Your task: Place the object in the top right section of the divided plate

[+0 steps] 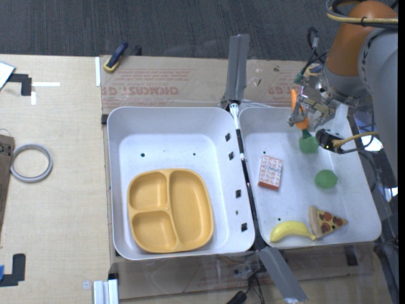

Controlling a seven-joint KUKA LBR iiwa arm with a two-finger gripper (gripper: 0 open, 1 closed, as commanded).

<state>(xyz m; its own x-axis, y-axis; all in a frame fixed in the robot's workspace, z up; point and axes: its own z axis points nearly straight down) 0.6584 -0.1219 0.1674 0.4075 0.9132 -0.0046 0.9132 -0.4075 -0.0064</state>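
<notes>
We saw the gripper [304,116] in the right bin's far part, closed on a carrot [305,138] | its long axis hung upright | the plate [169,209] lay well left, nearer.

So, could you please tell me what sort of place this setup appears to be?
Probably a robotics lab test bench: two white bins side by side on cardboard, toy food such as a banana and pizza slice, and a robot arm reaching in.

Two bins [120,132], one plate [169,209], one banana [291,231], one pizza slice [325,221], one box [270,172], two green pieces [326,179].
</notes>
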